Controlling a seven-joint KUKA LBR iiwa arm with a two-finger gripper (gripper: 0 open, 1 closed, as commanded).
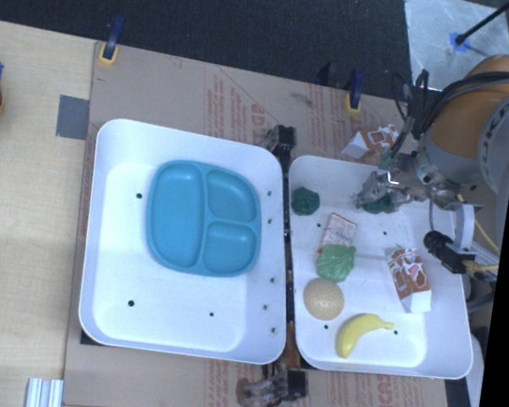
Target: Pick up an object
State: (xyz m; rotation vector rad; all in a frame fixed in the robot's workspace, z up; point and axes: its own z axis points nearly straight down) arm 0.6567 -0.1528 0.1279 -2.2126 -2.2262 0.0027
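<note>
Claw [375,199] low at the right bin's [443,368] back edge, apparently touching a small dark-green object [380,203]; open or shut, impossible to tell. Likely light, small and rounded, perhaps slippery; best pinched across the middle, squarely, away from the wall.
</note>
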